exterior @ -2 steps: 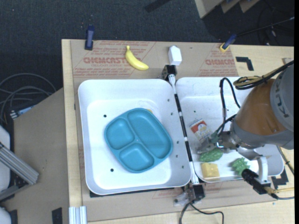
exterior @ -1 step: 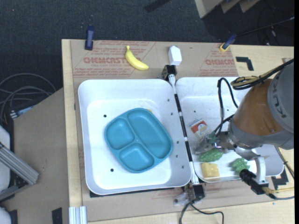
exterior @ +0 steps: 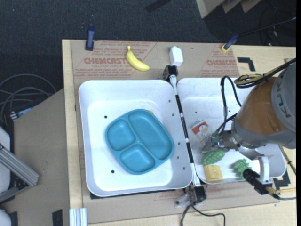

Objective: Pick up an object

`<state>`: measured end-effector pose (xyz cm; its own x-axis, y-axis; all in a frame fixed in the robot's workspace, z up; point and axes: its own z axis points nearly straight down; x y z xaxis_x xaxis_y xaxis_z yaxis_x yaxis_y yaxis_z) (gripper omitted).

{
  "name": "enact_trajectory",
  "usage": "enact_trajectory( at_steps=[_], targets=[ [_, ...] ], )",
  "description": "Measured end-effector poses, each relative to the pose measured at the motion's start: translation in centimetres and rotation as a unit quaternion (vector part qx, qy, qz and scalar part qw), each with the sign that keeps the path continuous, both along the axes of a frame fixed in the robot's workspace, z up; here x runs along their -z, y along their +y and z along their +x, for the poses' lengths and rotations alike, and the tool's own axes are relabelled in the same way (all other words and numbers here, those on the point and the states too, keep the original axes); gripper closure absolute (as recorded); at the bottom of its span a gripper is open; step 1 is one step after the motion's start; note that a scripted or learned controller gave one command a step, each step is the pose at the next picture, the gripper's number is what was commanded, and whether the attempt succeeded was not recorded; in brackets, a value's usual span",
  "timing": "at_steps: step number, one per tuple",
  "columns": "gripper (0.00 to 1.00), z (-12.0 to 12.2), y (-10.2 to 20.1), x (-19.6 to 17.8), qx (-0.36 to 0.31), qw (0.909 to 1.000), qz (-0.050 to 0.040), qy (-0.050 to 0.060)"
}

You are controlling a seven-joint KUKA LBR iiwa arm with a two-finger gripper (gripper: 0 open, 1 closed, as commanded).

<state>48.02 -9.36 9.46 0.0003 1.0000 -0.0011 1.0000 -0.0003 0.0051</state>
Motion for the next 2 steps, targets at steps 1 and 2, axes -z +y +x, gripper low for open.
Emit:
enact_trajectory(
  at_steps=[1, 2],
  targets=[
    [1.00, 0.0, 3.3, -11.9, -0.001, 1.0000, 0.0007, 0.002],
    [1.00, 8.1, 8.5, -13.2, -0.001, 1.0000, 0.0008, 0.002]
  ],
)
